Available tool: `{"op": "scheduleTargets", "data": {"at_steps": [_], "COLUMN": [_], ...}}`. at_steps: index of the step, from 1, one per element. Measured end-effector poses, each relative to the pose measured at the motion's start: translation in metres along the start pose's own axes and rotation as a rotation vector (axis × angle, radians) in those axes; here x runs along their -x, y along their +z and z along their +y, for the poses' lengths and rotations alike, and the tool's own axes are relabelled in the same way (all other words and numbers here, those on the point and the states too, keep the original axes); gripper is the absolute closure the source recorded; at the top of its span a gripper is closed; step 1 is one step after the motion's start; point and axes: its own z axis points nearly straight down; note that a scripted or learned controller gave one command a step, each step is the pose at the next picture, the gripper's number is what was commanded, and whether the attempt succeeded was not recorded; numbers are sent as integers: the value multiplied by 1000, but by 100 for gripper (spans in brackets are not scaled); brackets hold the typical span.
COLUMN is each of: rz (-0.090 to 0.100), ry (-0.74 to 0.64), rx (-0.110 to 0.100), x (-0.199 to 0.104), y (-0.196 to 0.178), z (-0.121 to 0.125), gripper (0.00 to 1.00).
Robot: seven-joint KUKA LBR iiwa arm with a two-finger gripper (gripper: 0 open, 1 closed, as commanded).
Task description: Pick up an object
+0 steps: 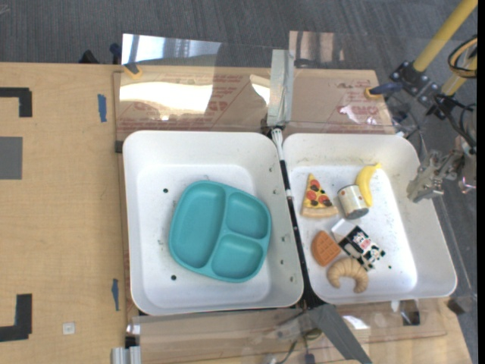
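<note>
We saw six small things grouped in the left half of the right bin. The pizza slice lay flat with its tip toward the far wall and its crust toward us, so its long axis ran far to near. Just right of it, the can seemed to lie on its side, though we could not be sure of its axis. The banana curved along the can's far right side, touching it or nearly so, its length also running far to near.

Nearer to us lay the cookie, with a black-and-white packet just beside it, tilted on a diagonal. The croissant lay closest to the near wall, its long axis across the bin and its tips curling toward us. It touched or nearly touched the cookie.

The group sat close to the wall shared with the left bin. The right part and the far strip of the right bin's floor were bare. In the left bin a teal plate lay in the middle, with bare floor on all sides.

The gripper hung at the right bin's right rim, well apart from the banana and touching none of the things. We could not tell whether it was open or closed; nothing showed in its grasp.
</note>
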Motion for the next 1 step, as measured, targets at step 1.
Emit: {"op": "scheduleTargets", "data": {"at_steps": [1], "rz": [7], "ry": [-314], "rx": [1], "x": [-77], "y": [-43], "z": [-24], "gripper": [100]}}
